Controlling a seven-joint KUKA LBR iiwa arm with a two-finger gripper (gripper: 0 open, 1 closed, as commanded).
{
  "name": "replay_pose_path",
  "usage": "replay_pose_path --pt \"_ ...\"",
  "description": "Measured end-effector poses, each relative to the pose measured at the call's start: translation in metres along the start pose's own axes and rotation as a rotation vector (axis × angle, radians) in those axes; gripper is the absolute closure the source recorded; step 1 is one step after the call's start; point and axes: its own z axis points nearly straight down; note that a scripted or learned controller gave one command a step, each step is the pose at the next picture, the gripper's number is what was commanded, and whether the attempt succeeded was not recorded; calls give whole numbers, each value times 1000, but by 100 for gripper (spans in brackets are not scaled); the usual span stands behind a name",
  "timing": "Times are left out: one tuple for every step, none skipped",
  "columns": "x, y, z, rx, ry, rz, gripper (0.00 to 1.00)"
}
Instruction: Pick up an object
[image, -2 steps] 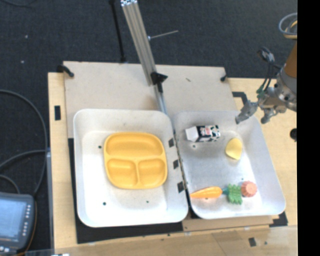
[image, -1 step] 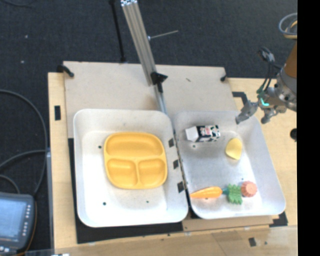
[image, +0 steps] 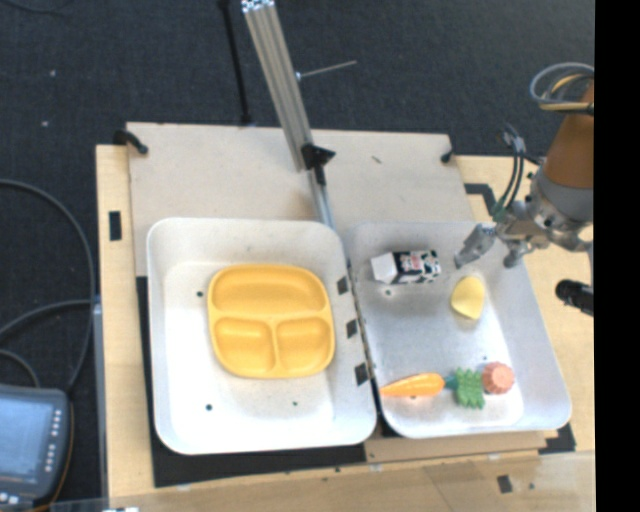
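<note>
Arm: the grey arm with its orange band (image: 572, 150) is reaching in from the right, hanging over the upper right corner of the right bin.
Pincer: the pincer (image: 492, 250) is hovering above the right bin's top edge with its two fingers spread apart, one finger (image: 472, 246) pointing down-left and the other sitting near the bin's right rim; nothing is showing between them.
Right bin: the white bin (image: 530, 340) is lying on the surface and carrying all the small things.
Toy vehicle: a small black and white toy (image: 405, 266) is lying near the bin's top left, left of the pincer and apart from it.
Yellow piece: a pale yellow lemon-like object (image: 468, 297) is resting just below the pincer's left finger, not touching it as far as I can see.
Carrot: an orange toy carrot (image: 412, 385) is lying along the bin's lower left edge.
Green piece: a small leafy green thing (image: 466, 387) is sitting just right of the carrot.
Pink piece: a reddish-pink round object (image: 498, 377) is sitting right beside the green one.
Left bin: the other white bin (image: 175, 400) is holding a yellow divided plate (image: 271, 320) at its middle.
Pole: a metal rail (image: 285, 95) is slanting down from the top toward the gap between the bins.
</note>
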Motion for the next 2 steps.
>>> replay_pose_path --pt "4 3 44 -2 0 -4 0" --pt "3 3 87 -4 -2 -4 0"
